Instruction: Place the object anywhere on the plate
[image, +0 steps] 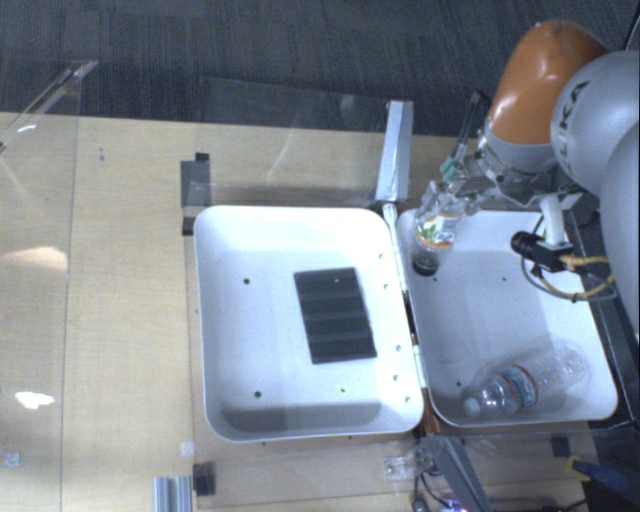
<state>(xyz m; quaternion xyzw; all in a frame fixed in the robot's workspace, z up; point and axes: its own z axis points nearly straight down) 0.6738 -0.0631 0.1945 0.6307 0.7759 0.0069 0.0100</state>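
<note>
I see a small clear bottle (436, 228) upright at the right bin's (500, 300) upper-left corner, grasped between the fingers of the gripper (447, 198). Dark plate (335, 315) sits mid left bin (250, 330). Second clear bottle (520, 385) lies near the right bin's front edge, hard to outline.

A: What sits in the left bin (215, 300)?

B: A dark ribbed rectangular plate (334, 315), lying flat near the middle of the frame, slightly slanted.

A: And the right bin (600, 395)?

B: A clear plastic bottle (520, 385) lies on its side near its lower edge, at the lower right of the frame. The claw (438, 225) hangs over that bin's upper left corner, with a small clear bottle-like object (432, 238) with a dark cap between its fingers, cap pointing down.

A: The arm?

B: Grey with an orange band, at the upper right, above the pale wooden counter (100, 300).
</note>
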